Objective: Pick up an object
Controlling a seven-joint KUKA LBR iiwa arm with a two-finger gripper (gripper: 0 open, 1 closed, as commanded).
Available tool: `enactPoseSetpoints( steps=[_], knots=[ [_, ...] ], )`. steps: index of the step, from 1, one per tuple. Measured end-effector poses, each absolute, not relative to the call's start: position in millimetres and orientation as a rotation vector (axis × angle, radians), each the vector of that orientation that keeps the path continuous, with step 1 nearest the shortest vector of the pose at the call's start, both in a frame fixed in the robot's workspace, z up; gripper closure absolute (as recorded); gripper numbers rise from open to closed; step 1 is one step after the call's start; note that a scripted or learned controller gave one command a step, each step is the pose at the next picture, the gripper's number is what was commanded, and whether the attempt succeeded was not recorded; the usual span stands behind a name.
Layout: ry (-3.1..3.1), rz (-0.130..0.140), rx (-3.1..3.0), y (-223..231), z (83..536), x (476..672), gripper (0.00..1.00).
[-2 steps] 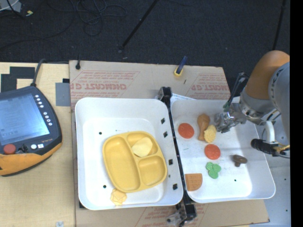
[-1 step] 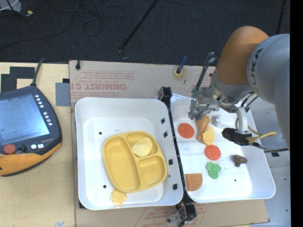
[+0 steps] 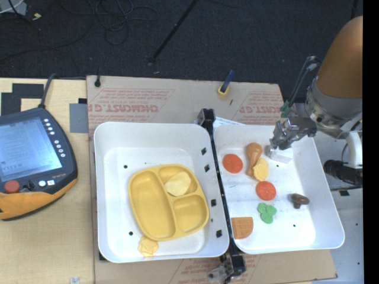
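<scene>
From the camera above the bench, two shallow white bins sit side by side on a sheet of brown cardboard [image 3: 177, 102]; the left bin [image 3: 112, 152] holds a yellow divided tray [image 3: 155, 213] lying at a slant, and a pale yellow potato-chip-like piece [image 3: 177, 185] rests in the tray's upper right compartment; a small yellow toy piece [image 3: 148, 247] lies on the bin floor just beside the tray's lower left corner.

The right bin [image 3: 320, 218] holds the loose toy food; an orange disc [image 3: 233, 163] lies near its left wall; a tan drumstick-shaped piece [image 3: 253, 152] lies just right of it, touching or nearly touching a yellow piece [image 3: 260, 170] below; a red tomato-like disc [image 3: 266, 190] sits under those; a green broccoli-like piece [image 3: 267, 212] lies below the red one; a brown waffle-like square [image 3: 241, 226] rests near the bin's lower left corner; a small dark brown piece [image 3: 299, 200] lies apart towards the right wall.

The arm comes in from the right, and the gripper [image 3: 283, 144] hangs low over the upper part of the right bin, just right of the drumstick; whether it is spread or closed cannot be told, and nothing visibly sits in it.

A teach pendant [image 3: 32, 158] with a lit screen lies on the bench left of the bins; a blue and yellow clamp [image 3: 225, 84] sits at the cardboard's far edge.
</scene>
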State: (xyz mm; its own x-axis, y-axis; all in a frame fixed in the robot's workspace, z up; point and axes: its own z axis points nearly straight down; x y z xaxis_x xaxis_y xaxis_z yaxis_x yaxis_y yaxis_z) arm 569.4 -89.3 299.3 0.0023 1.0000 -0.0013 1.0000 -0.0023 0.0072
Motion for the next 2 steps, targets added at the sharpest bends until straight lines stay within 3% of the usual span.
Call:
enactPoseSetpoints(
  steps=[1, 2],
  knots=[
    [2.227, 0.000, 2.217, -76, 248, 646.4, 1.00],
    [2.228, -0.005, 2.224, -32, 244, 585.1, 1.00]
  ],
)
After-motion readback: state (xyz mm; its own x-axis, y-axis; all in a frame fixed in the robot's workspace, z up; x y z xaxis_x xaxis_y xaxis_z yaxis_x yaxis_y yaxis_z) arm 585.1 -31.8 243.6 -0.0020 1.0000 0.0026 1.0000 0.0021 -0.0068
